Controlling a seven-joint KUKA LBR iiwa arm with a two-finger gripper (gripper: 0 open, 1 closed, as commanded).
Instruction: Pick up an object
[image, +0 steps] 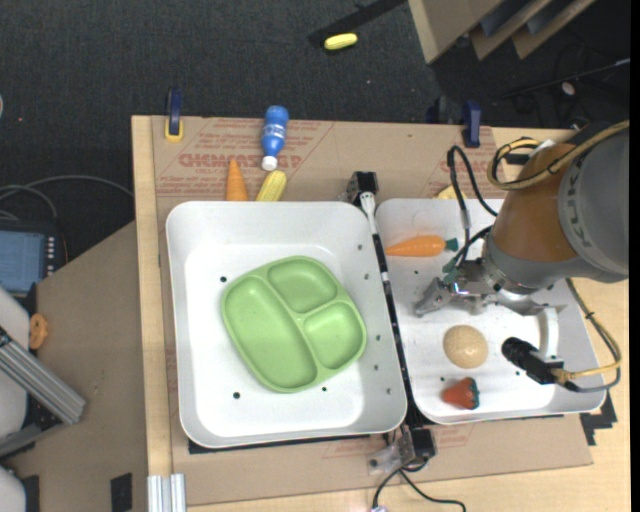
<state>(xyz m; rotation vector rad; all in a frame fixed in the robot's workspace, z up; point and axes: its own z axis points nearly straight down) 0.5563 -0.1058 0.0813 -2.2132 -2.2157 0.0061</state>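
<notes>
Reaching stage: gripper (432, 300) low in right bin (590, 405) between toy carrot (415, 246) and beige ball (465, 346), jaws' state impossible to tell; next, centring over one and closing.

We see the two bins, left (200, 330) and right (520, 398), as smooth white plastic with a soft sheen. The green divided plate (292, 322) looks like matt moulded plastic. The surface (150, 300) reads as bare, dull cardboard or fibreboard with faded red print. The carrot (415, 245), the beige ball (465, 346) and the red piece (460, 394) look like smooth toy plastic. The arm's orange band (530, 225) is glossy; the pincer (440, 297) looks like bright metal.
</notes>
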